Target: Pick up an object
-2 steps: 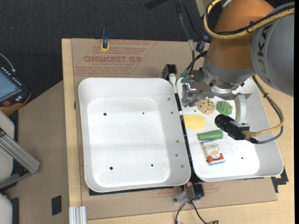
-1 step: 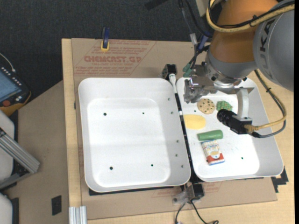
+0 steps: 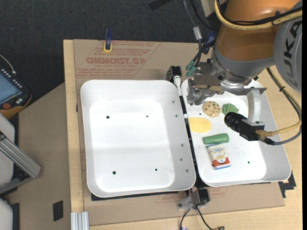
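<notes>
My gripper hangs over the back left corner of the right bin, under the grey and orange arm. Just right of it lies a round brown cookie. A yellow flat piece lies in front of the gripper. A green leafy piece sits beside the cookie. Nearer the front lie a green cylinder and a small red and white carton. Nothing shows between the gripper's tips.
The left bin stands beside the right one, their rims meeting along a black divider. Both rest on a cardboard sheet. The arm covers the right bin's back edge.
</notes>
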Tool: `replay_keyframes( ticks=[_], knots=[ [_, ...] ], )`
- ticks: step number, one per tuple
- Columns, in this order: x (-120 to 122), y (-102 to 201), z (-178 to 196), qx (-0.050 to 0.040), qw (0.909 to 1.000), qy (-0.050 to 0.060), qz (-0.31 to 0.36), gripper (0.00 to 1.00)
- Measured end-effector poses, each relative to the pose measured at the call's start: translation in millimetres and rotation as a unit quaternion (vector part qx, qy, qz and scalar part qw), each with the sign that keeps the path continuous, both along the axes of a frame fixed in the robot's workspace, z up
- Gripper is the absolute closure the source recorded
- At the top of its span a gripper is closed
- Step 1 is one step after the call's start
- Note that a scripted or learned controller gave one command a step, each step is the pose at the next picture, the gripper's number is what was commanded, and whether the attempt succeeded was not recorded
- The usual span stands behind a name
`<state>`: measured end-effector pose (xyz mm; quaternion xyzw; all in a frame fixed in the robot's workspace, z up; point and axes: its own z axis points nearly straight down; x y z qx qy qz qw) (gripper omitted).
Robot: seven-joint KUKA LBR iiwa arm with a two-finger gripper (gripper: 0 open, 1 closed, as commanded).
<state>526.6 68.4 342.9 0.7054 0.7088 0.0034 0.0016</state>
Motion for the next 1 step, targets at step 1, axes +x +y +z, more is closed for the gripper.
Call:
replay_keyframes(
  ticks=[1],
  knots=[
    [2.7, 35.4, 53.1, 0.0001, 1.0000, 0.000, 0.000, 1.00]
  ],
)
